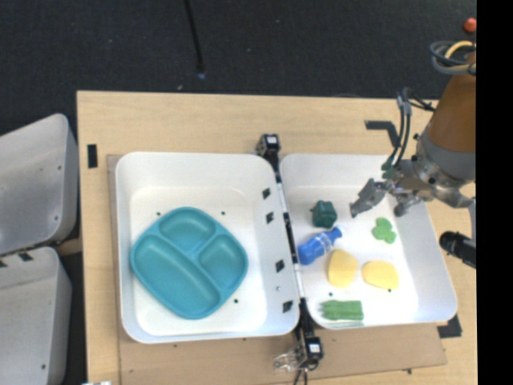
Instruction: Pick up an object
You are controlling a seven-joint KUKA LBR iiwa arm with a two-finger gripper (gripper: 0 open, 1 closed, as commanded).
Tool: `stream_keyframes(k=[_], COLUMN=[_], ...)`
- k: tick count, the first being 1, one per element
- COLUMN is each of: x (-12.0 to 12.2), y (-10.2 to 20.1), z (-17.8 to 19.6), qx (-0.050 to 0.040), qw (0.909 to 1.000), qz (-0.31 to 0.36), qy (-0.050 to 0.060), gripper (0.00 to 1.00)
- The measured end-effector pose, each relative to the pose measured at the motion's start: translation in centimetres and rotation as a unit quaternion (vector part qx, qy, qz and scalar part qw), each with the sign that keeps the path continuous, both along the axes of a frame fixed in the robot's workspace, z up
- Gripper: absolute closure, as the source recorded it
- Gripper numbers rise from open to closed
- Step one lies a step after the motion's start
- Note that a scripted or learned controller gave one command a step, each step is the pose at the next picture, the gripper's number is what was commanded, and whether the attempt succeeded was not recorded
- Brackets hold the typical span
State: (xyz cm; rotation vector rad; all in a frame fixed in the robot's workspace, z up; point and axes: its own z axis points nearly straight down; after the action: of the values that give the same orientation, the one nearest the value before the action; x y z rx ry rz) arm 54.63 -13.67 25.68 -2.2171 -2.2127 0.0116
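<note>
Toys crowd the right bin [425, 295], a teal tray [188, 261] fills the left bin [128, 183], claw [385, 199] spread open, holding nothing.

Arm [453, 127] cut off at right edge; grey chairs [32, 183] cropped at left edge

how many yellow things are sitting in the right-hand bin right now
2. One yellow piece lies near the bin's middle, just below the blue bottle. The other yellow piece lies beside it, closer to the arm's side. None seems hidden, though the arm covers part of the right bin.
</note>
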Motion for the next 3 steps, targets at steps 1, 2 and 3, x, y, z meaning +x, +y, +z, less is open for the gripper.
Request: stream_keyframes(k=[1,2,3], x=[0.2,-0.7,-1.3], y=[0.1,-0.2,0.3], z=[0.6,-4.4,-10.2], qx=[-0.0008,-0.0014,-0.001], qw=[1.0,1.0,1.0], qz=[0.002,0.001,0.0], qy=[-0.006,-0.006,-0.004], gripper=[0.0,0.0,0.0])
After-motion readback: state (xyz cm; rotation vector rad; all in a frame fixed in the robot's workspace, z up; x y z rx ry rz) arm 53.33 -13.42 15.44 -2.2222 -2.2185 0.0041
